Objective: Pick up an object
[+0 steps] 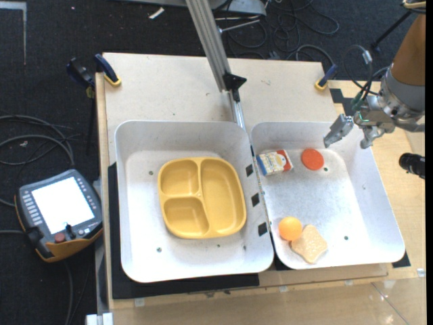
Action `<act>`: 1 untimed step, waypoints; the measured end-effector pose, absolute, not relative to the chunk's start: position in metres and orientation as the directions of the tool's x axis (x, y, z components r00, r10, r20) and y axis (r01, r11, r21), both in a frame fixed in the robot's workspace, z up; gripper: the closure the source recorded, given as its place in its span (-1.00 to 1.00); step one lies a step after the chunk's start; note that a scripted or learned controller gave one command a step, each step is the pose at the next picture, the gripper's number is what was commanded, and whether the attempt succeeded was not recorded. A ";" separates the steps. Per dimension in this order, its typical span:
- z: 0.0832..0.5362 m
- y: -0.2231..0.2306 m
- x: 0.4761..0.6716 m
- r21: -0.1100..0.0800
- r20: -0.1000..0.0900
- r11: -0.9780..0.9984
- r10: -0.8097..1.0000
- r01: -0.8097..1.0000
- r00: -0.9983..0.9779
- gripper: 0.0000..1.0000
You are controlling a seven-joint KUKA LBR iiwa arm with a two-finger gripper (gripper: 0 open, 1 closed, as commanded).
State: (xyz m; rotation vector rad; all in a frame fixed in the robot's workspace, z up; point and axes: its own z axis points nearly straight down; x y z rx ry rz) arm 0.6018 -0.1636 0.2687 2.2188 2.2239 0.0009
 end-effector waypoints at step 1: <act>0.269 -0.164 0.602 0.001 0.000 0.002 1.000 1.000 -0.002 -1.00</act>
